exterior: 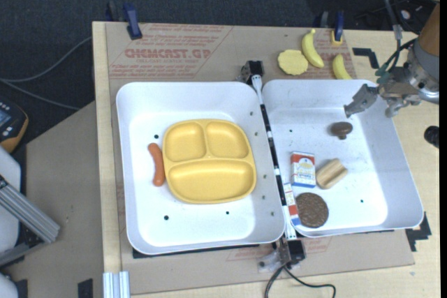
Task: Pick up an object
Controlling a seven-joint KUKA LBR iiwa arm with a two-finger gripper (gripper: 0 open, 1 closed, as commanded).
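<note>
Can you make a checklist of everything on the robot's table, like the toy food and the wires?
Surface: brown bench bearing left bin and right bin.
Job's things: yellow divided plate and hot dog in left bin; small carton, bread roll, brown patty, small brown piece in right bin.
Clutter: two bananas, yellow slice behind the bins.
Grippers: gripper over right bin's far edge, holding nothing visible.
Cables: black cable at front.
Surroundings: dark carpet.
</note>
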